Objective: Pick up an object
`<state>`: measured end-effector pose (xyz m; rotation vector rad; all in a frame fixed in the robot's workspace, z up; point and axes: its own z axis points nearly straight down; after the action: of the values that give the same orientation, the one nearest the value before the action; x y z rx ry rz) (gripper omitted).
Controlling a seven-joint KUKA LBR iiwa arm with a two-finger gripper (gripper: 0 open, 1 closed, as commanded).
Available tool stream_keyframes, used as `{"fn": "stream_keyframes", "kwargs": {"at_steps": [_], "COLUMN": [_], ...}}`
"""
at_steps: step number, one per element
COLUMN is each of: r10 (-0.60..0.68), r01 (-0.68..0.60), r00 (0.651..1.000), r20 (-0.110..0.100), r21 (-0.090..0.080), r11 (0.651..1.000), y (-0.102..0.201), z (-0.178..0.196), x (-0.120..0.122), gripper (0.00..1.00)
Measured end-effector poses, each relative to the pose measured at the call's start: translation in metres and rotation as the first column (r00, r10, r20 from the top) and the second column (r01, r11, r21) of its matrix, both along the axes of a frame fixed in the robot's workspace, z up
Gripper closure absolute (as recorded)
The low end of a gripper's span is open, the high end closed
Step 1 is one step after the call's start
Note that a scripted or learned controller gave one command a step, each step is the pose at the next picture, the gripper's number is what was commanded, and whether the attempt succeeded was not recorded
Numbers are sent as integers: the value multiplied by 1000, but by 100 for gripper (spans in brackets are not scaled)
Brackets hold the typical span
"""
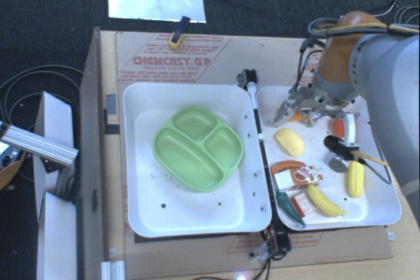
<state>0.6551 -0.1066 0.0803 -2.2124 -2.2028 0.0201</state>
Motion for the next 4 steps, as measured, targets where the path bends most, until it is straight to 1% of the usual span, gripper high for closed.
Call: {"fn": "stream_keyframes", "kwargs": {"at_steps": [1, 2, 3, 4], "r10": [5, 9, 5, 6], "r01": [-5, -9, -5, -6], "r00": [1000, 1000, 1000, 1000], "r20": [20, 27, 21, 26], "r21": [-4, -5, -5, -4], "r11": [1000, 1000, 1000, 1000], "y": [19, 22, 22, 22], "z": [4, 5, 4, 15], "x": [-48, -20, -60, -57], "gripper": [0, 0, 0, 100]}}
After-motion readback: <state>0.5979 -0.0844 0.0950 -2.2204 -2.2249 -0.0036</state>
